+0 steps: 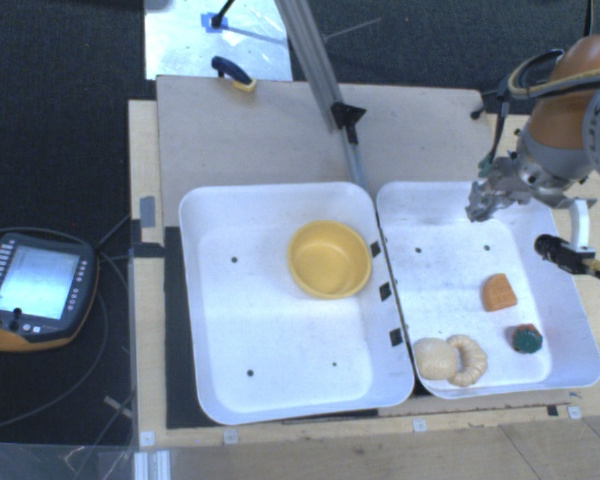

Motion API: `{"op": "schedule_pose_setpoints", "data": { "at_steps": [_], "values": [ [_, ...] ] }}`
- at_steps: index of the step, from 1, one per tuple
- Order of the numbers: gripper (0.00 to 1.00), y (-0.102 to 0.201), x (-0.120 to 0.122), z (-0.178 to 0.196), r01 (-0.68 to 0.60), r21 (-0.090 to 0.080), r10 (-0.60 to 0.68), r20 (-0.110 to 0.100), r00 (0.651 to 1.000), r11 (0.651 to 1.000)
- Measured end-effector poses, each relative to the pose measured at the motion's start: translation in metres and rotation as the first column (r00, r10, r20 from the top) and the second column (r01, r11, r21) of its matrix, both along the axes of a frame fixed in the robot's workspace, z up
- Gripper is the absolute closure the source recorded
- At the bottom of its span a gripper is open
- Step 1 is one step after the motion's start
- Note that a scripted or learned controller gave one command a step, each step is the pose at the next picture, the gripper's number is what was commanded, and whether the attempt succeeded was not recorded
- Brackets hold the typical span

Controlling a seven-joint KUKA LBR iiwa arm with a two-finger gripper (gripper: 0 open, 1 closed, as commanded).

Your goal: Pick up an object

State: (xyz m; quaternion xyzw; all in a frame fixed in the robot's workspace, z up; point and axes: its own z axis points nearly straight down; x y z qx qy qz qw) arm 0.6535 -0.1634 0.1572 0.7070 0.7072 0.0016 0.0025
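Note:
In the right bin (435, 243) lie an orange wedge-shaped piece (498, 293), a small dark green and red object (526, 339), and a cream, croissant-like pastry (452, 359) at the near edge. The gripper (479, 209) hangs over the far part of the right bin, well behind and to the left of the orange piece. Nothing shows under its tip. A yellow bowl (329, 258) sits in the left bin (240, 308) near its right wall.
A metal pole (320, 63) slants across the board behind the bins. A teach pendant (30, 288) lies on the floor at the left. A black cylinder (560, 252) sticks out from the arm over the right bin's far right side.

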Motion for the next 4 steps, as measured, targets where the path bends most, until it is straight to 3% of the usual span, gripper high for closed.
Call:
{"op": "schedule_pose_setpoints", "data": {
  "at_steps": [2, 3, 4],
  "values": [
    [1.0, -0.006, -0.01, 0.116, 0.0, 0.0, 0.0, 0.001, 1.0, 1.0],
    [1.0, -0.006, -0.01, 0.117, -0.001, 0.001, 0.001, -0.005, 1.0, 1.0],
    [1.0, 0.046, -0.011, 0.1, -0.004, 0.002, 0.004, -0.006, 1.0, 1.0]
  ]
}}
